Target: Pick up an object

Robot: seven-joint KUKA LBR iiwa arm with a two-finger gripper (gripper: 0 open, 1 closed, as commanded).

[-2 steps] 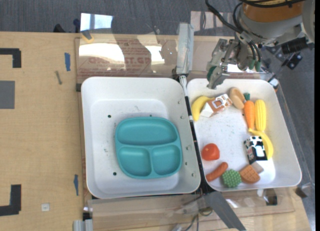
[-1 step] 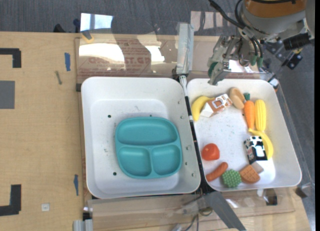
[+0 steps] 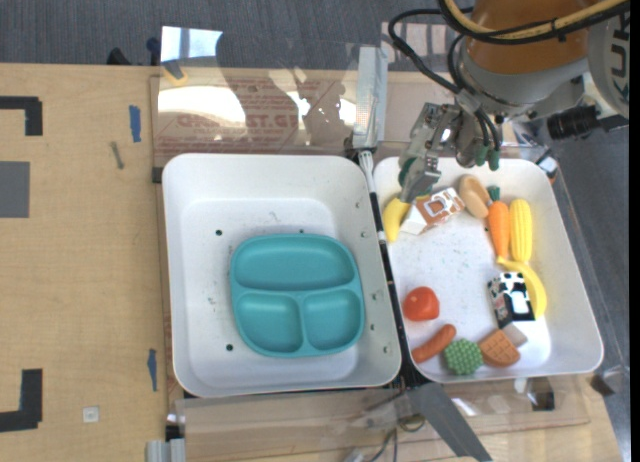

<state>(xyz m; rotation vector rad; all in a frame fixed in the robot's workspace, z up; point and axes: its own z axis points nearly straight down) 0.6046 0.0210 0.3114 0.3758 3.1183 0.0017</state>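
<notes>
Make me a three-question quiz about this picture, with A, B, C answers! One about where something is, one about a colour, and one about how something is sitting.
1. Where does the teal plate lie?
A. left bin
B. right bin
C. on the cardboard

2. What colour is the round toy near the right bin's middle?
A. blue
B. red
C. purple

3. Where is the gripper?
A. over the plate
B. above the right bin's top left corner
C. outside both bins

Answers:
1. A, it sits in the left bin.
2. B, it is plainly red.
3. B, it hangs by the yellow toy there.
</notes>
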